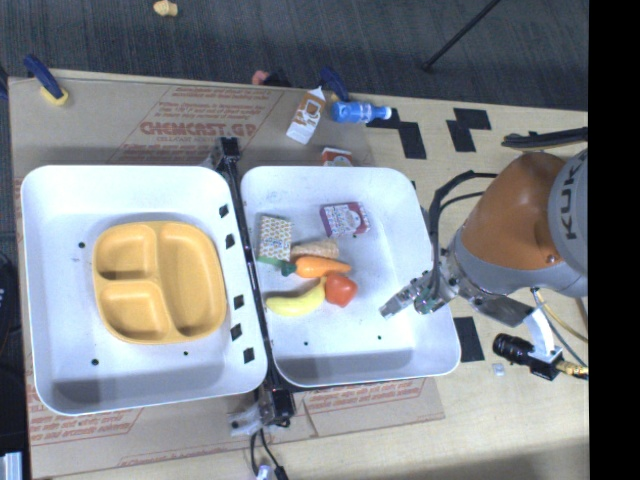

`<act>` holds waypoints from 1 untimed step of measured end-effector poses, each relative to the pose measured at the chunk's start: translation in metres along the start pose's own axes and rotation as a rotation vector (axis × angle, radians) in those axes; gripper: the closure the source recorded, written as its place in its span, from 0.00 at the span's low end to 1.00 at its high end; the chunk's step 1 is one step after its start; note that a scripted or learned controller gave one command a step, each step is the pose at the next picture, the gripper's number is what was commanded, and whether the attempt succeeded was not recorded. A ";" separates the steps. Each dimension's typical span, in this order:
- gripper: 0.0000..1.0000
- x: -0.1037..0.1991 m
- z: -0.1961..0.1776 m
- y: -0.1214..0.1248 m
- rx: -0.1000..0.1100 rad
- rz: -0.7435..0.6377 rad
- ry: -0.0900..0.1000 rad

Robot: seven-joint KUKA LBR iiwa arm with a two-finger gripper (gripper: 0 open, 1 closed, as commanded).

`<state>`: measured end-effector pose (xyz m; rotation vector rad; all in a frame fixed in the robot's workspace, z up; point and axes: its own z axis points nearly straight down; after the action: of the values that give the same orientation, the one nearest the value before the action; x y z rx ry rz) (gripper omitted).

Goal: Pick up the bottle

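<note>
We cannot tell the state of our claw (408, 300), low in the right bin (425, 353), while the blue bottle (358, 113) lies outside on the table (470, 158), risking a wrong grab among the toy food (318, 268).

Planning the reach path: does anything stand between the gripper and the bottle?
The bottle lies on the bench beyond the right bin's far rim. The gripper is over that bin's right side; only the rim lies between.

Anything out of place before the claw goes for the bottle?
Yes: the blue bottle lies on its side on the bench beyond the right bin, outside both bins, beside a small carton. The claw sits inside that bin, apart from the bottle.
</note>
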<state>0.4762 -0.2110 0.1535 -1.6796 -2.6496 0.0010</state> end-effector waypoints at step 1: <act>1.00 0.000 -0.044 0.001 -0.002 -0.609 -0.006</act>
<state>0.4772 -0.2112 0.1974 -0.8097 -3.0367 0.0013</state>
